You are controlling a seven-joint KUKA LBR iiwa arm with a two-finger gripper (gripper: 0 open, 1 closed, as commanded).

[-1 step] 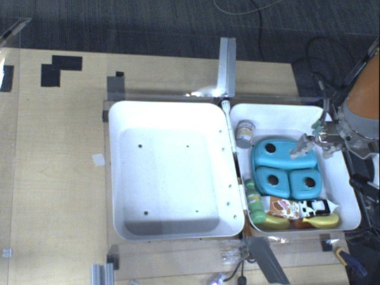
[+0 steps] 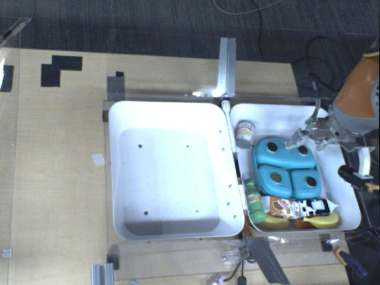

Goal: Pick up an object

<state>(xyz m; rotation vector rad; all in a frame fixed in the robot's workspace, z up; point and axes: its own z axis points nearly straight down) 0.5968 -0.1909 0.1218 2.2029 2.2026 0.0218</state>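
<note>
Approaching step: your tool (image 2: 304,136) hangs over the right bin's (image 2: 350,206) far edge, just above the blue tray (image 2: 285,168); grip state can't be told. Next, you'd descend squarely onto 1 object.

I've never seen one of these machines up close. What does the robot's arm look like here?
The arm comes in from the right: a rounded grey body with a broad orange band above the wrist. Its gripper is a small, pale metallic piece with thin parts, too fine to make out further.
</note>
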